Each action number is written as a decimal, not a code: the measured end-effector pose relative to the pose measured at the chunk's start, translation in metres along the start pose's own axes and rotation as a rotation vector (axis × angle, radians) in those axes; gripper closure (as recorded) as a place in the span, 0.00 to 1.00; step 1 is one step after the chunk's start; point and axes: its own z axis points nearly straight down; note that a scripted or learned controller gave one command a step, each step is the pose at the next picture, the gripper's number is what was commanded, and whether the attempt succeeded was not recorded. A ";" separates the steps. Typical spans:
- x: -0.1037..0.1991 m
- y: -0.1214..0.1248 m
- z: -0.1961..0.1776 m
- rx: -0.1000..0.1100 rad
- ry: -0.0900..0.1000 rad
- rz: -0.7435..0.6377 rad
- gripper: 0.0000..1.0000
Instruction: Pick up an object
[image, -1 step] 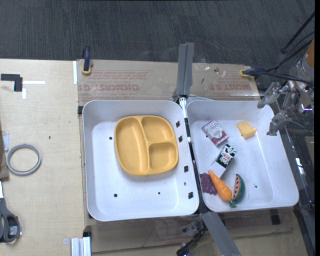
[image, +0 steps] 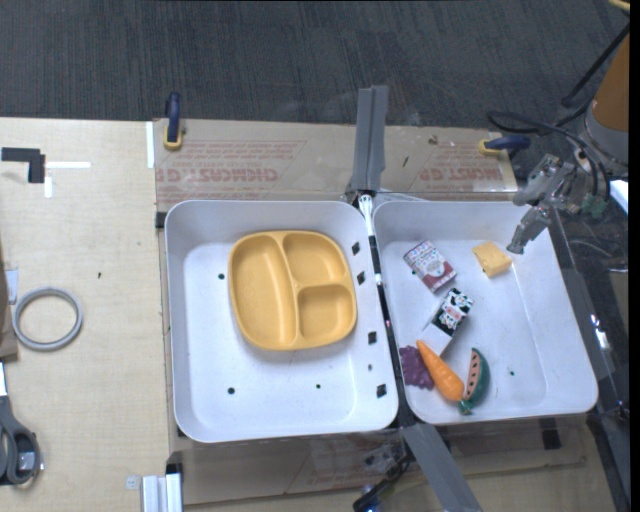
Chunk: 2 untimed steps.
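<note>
The right bin (image: 560, 330) holds several small toys. A yellow cheese wedge (image: 492, 259) lies near its back, with a pink carton (image: 430, 266) to its left. A black-and-white carton (image: 452, 312) sits in the middle. At the front lie an orange carrot (image: 440, 370), a purple piece (image: 412, 366) and a watermelon slice (image: 472, 380). My gripper (image: 522, 238) hangs over the bin's back right corner, just right of and above the cheese wedge, and nothing shows in it.
The left bin (image: 190, 340) holds a yellow divided plate (image: 293, 288). A grey tape ring (image: 45, 318) and scissors (image: 18, 450) lie on the bench at the far left. Cables and clamps crowd the back right behind the gripper.
</note>
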 end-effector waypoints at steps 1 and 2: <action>0.004 0.015 0.070 0.001 0.002 0.359 0.00; 0.003 0.016 0.060 0.002 -0.002 0.356 1.00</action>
